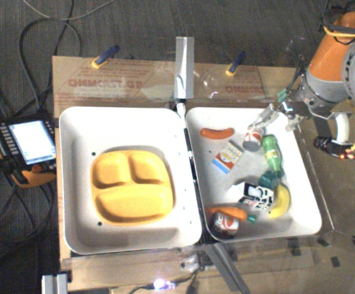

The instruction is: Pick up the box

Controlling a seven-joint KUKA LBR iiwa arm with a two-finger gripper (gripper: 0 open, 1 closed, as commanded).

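Dark carpet and trailing cables frame the desk, where two white bins sit side by side. We see the end effector poised over the right bin's far rim, just beside a small can; whether its fingers are apart or together we cannot tell. The box, a flat cardboard carton lying tilted, rests mid-bin below a smooth sausage. We judge the arm must shift toward the bin's middle, align with the carton's narrow sides, and avoid the glossy green bottle. A yellow moulded tray occupies the left bin.
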